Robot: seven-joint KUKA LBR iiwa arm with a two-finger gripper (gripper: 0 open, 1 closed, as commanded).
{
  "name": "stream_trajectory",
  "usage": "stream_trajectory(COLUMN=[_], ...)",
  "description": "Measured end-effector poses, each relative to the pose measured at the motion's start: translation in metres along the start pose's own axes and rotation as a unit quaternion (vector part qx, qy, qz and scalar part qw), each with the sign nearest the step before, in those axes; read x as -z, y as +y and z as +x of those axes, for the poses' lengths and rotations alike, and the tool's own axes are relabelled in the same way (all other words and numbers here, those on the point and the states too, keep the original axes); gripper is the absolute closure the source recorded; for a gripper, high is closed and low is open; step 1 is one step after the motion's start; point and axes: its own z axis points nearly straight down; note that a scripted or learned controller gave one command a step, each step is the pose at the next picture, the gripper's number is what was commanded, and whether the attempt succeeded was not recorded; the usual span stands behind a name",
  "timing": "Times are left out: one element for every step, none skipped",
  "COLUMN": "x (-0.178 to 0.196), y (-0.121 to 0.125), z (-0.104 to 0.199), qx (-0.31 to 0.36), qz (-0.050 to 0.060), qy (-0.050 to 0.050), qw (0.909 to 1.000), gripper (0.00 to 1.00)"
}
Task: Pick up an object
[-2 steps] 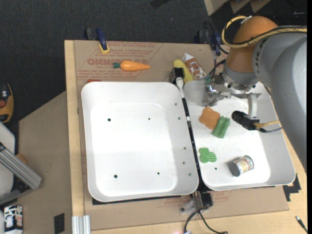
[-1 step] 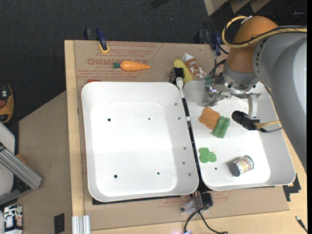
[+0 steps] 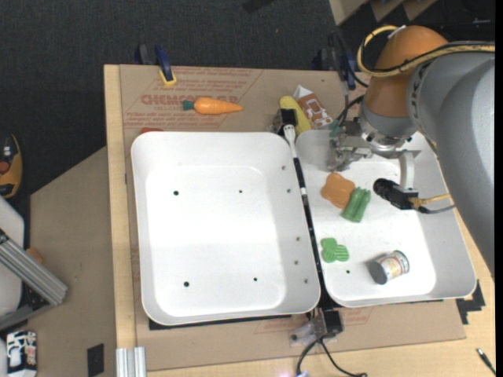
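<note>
Your arm [image 3: 440, 93] enters from 3 o'clock; gripper [image 3: 343, 154] sits low at the right bin's [image 3: 440, 285] 11 o'clock corner, finger state unreadable. Orange block [image 3: 338, 188] lies just toward 6 o'clock of it, touching the green piece [image 3: 357, 205].

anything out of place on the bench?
Yes. A toy carrot lies on the cardboard beyond the left bin, outside both bins. A yellow and black item sits on the bench at the bins' far junction, also outside.
</note>
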Motion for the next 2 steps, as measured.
stream_trajectory(x=[0.0002,0.0001], y=[0.0000,0.0001], z=[-0.0018,-0.0007], qx=[0.000,0.000], qz=[0.000,0.000], qy=[0.000,0.000], qw=[1.0000,1.0000], gripper=[1.00,1.00])
